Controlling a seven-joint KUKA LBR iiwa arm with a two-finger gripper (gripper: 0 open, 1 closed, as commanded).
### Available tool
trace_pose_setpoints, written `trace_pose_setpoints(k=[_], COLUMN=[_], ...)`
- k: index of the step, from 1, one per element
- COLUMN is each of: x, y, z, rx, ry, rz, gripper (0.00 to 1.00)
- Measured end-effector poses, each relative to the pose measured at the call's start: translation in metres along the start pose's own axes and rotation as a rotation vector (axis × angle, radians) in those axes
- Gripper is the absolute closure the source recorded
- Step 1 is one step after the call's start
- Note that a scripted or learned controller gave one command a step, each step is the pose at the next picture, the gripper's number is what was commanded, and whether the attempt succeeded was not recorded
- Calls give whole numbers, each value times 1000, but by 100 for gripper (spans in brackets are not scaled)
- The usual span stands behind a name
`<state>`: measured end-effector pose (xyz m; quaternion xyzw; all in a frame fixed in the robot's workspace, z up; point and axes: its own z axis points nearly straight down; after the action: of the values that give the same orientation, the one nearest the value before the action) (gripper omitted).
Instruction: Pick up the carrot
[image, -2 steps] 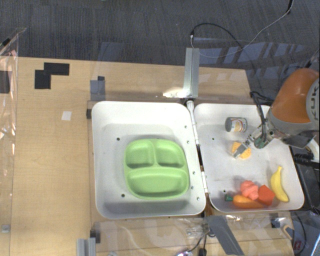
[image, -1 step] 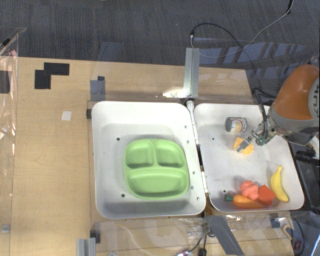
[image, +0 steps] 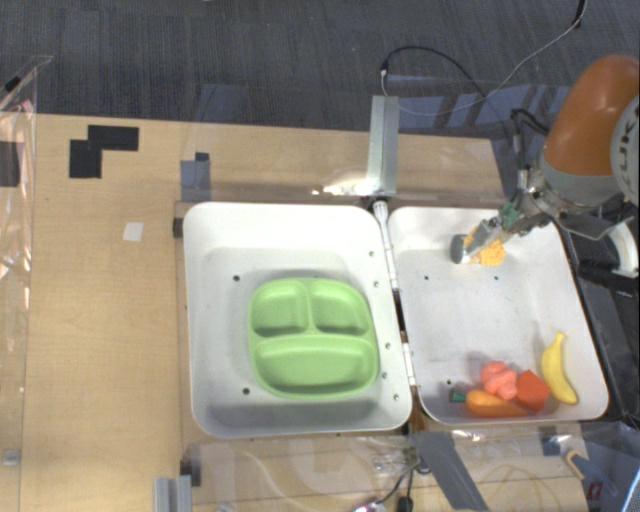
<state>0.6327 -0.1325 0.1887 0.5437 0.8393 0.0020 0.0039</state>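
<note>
The carrot (image: 492, 404) lies along the near wall of the right bin (image: 470, 330); it is orange with a small green stub at its left end. My gripper (image: 469, 243) hangs over the far part of that bin, well away from the carrot, open with nothing between its fingers. A small yellow-orange object (image: 492, 255) sits just to the gripper's right.
A pink-red piece (image: 497, 377) and a red-orange piece (image: 532, 390) crowd against the carrot, and a banana (image: 556, 368) lies to their right. The left bin (image: 215, 300) holds a green divided plate (image: 313, 335). A raised divider (image: 395, 300) separates the bins.
</note>
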Motion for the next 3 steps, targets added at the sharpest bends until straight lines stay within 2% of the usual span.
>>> trace_pose_setpoints(k=[1,2,3], x=[-11,7,98], y=[35,44,85], z=[-30,68,2], rx=[0,0,0], ry=[-1,0,2], rz=[114,306,223], gripper=[100,100,100])
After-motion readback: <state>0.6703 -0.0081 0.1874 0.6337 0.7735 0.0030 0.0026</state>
